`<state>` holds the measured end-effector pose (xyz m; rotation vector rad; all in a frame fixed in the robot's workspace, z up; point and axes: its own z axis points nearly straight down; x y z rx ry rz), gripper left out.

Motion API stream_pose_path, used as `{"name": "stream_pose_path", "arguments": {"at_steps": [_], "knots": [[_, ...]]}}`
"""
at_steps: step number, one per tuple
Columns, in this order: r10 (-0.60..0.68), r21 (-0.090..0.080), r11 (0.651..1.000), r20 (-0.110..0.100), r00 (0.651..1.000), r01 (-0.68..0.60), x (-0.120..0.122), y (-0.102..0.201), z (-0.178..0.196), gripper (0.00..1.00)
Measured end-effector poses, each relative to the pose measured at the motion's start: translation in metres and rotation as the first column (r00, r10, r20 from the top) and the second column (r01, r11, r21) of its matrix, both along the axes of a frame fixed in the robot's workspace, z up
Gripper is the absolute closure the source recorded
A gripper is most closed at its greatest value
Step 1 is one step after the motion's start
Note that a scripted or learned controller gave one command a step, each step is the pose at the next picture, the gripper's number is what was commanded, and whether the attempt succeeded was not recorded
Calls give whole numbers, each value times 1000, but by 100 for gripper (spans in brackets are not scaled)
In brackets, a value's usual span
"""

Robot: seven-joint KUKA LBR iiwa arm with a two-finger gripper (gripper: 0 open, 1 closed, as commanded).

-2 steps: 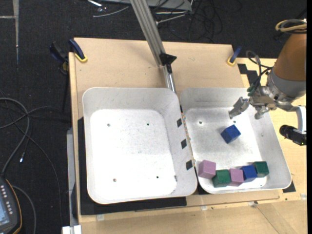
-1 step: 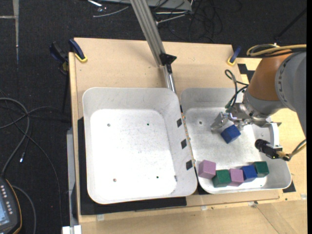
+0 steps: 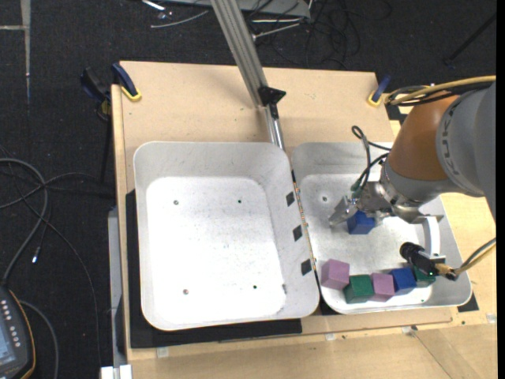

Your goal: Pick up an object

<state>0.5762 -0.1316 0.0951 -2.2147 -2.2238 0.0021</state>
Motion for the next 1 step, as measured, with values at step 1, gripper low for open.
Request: {"name": "stream_pose_path", "arguments": {"at_steps": [1], "knots": [[-4,-2,1000,5,1000,4,2,-2,10,100]]}}
